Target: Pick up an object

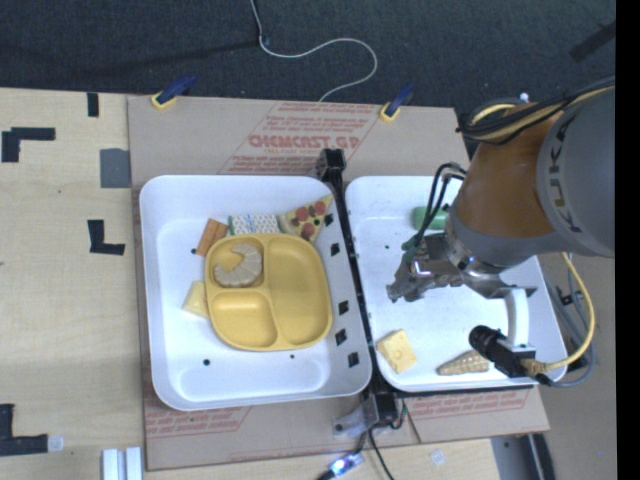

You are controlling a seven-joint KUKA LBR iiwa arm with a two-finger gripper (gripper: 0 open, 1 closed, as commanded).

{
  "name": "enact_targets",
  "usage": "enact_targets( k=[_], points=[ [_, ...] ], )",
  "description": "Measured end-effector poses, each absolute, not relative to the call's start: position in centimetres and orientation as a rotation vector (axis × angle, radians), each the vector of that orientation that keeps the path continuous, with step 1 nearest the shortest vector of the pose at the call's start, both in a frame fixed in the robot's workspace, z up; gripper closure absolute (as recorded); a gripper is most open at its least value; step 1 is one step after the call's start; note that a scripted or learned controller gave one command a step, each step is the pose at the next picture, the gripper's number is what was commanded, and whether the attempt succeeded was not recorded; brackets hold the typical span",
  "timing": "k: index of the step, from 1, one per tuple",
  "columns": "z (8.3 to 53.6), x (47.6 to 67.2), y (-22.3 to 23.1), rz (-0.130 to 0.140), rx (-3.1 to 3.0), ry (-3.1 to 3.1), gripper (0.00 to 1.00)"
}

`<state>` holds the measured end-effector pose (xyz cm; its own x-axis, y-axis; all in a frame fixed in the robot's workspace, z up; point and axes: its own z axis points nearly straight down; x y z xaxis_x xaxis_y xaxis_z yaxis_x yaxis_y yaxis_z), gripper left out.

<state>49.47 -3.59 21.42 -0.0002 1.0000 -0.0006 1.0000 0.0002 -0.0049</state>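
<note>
I am watching the claw (408,286) hanging over the right bin (375,218); I cannot tell how it is set. A cheese wedge (397,351) and a waffle cone (463,365) are lying near the bin's front wall. The yellow plate (285,293) is sitting in the left bin (160,218).

The two bins (160,268) are white. The plate (285,303) is yellow. The cheese block (397,351) is yellow too. The arm (545,183) is grey with an orange band.
</note>
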Motion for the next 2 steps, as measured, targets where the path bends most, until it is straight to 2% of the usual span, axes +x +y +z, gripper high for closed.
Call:
enact_targets(
  k=[1, 2],
  points=[
    [21.9, 50.1, -3.1, 0.002, -2.218, -2.223, 1.00],
    [23.1, 48.8, -2.4, 0.002, -2.217, -2.222, 1.00]
  ],
)
